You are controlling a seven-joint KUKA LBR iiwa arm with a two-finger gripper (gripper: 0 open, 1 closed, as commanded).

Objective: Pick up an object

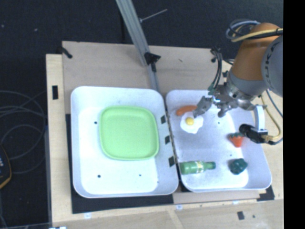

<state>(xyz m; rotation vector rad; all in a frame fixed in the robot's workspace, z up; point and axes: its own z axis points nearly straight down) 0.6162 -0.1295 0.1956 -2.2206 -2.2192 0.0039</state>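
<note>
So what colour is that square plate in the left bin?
Light green; the square plate shows clearly in the camera view.

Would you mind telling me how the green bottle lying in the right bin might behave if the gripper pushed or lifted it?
The green bottle lies on its side, so a sideways push would probably roll it. It looks like smooth plastic, likely light and somewhat slippery. Its rounded body may slip from a loose grasp.

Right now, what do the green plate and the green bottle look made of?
Green plate: probably plastic, matte, a flat even pale green with no sharp glare. Green bottle: likely glossy plastic, with a bright highlight along its side; the material is uncertain at this size.
</note>
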